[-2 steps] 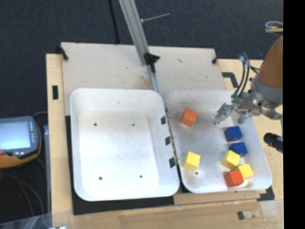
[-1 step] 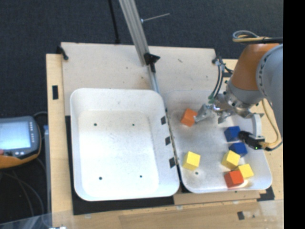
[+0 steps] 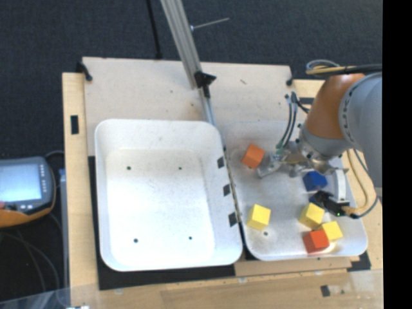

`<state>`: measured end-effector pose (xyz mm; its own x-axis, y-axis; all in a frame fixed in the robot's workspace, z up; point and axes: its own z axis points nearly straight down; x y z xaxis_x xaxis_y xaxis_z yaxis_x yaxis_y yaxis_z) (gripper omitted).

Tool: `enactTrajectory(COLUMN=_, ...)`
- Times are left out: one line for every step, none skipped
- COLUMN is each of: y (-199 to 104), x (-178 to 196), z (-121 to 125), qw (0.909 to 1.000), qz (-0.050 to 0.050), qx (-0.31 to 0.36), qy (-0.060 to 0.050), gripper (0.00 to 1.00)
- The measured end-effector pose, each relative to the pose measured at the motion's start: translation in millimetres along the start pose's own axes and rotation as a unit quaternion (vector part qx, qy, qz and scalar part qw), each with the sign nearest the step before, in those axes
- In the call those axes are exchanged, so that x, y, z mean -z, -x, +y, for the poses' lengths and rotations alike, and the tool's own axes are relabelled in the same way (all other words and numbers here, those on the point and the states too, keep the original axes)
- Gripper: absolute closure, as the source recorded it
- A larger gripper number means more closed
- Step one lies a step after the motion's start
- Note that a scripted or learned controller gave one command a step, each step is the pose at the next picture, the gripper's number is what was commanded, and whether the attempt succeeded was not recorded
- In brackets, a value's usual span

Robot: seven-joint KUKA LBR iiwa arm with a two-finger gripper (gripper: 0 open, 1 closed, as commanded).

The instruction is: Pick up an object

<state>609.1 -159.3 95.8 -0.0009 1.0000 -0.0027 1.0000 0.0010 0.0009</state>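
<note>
In the right bin [image 3: 283, 250] lie several blocks. An orange cube [image 3: 253, 156] sits at the bin's far left, and a yellow cube [image 3: 259, 216] lies nearer the front. A blue block [image 3: 314, 180] lies under the arm's wrist. Two yellow blocks [image 3: 311, 215] [image 3: 333, 230] and a red-orange block [image 3: 316, 240] cluster at the front right. My gripper [image 3: 268, 166] is low in the bin, just right of the orange cube and slightly nearer the front. I see nothing held in it.
The left bin [image 3: 106, 140] stands beside the right one, with a dividing rim [image 3: 230, 192] between them. A slanted aluminium rail [image 3: 183, 37] rises behind the bins. Cables [image 3: 293, 118] hang from the arm's wrist. A handheld pendant [image 3: 22, 188] lies off the bench at left.
</note>
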Motion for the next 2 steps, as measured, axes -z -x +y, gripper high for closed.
enactTrajectory(y=-30.9, x=-0.4, z=45.9, qw=0.9999, qz=-0.002, qx=0.004, qy=-0.013, gripper=0.00)
enactTrajectory(y=29.7, x=2.5, z=51.6, qw=1.0000, qz=-0.001, qx=-0.003, qy=0.001, gripper=0.00)
